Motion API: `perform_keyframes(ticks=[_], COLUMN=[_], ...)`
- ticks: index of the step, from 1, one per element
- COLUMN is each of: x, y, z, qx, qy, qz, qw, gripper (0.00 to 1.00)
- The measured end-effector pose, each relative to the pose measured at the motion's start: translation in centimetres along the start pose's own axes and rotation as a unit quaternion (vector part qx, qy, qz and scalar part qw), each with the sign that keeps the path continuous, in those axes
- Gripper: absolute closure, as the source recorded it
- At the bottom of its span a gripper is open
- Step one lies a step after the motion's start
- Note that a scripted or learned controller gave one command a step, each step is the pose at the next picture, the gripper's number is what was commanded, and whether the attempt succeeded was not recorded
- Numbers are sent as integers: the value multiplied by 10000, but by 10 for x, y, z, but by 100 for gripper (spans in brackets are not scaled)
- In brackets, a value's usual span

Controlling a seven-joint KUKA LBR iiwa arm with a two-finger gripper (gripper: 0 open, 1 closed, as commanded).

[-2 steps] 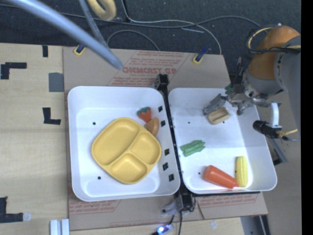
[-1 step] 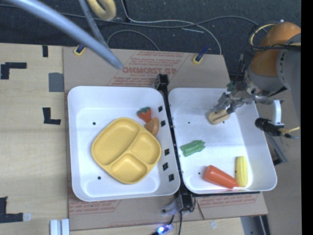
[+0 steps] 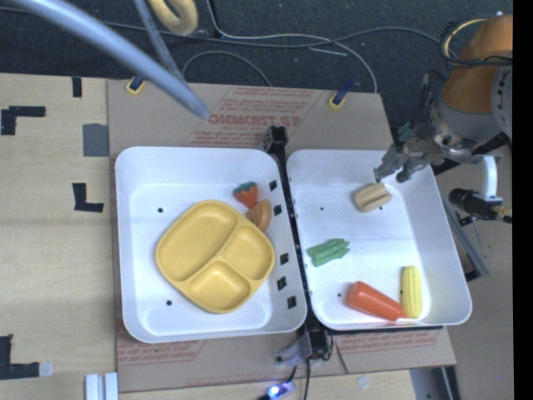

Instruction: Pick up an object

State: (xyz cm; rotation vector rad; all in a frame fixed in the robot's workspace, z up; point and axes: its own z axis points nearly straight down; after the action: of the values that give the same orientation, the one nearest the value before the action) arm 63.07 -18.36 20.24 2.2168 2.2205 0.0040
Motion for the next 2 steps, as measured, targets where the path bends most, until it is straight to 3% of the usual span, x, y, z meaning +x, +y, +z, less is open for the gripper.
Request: perform_keyframes(ticks=[1,2], x=[1,49], y=[1,-18], z=[-17,-9], qx=[16,37], qy=[4,12], qz=[1,-15], qw=[10000,10000], gripper=[100,100])
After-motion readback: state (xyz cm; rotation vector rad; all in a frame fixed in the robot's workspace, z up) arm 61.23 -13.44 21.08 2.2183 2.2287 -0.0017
